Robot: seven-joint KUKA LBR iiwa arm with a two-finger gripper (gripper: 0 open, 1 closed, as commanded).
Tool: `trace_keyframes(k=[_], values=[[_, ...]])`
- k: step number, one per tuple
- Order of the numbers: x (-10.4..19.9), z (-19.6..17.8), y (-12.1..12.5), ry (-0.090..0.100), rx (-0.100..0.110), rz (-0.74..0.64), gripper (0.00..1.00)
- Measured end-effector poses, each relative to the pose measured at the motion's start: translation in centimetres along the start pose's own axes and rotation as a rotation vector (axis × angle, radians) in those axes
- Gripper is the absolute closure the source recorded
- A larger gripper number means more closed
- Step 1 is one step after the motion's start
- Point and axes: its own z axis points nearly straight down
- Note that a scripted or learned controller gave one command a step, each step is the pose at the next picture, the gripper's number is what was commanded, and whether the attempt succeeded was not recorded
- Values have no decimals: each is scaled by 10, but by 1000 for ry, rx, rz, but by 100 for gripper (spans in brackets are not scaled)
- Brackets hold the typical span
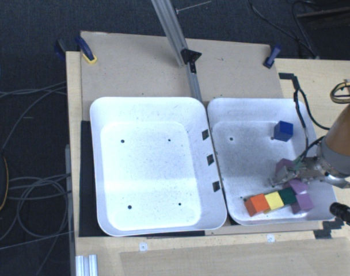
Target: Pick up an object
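Note:
The right bin (244,119) holds a blue cube (283,130) near its far right corner. A bar of orange, yellow and green blocks (271,201) lies near the bin's front edge, and a purple block (302,196) lies against the bar's right end. A mauve block (285,167) sits just above them. My gripper (295,173) comes in low from the right, its tip down in the bin by the mauve block and just above the purple one. The arm (339,148) behind it hides the bin's right wall.
The left bin (146,111) lies beside the right one, joined by black clips (209,158). A slanted metal pole (174,30) rises from behind the bins. Black cables (301,111) run along the right bin's far right corner. Blue clamps (271,55) hold the board.

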Motion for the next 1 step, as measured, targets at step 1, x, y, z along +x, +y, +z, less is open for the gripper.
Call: trace_keyframes(k=[1], values=[[0,-11,1,0,-3,-1,100]])
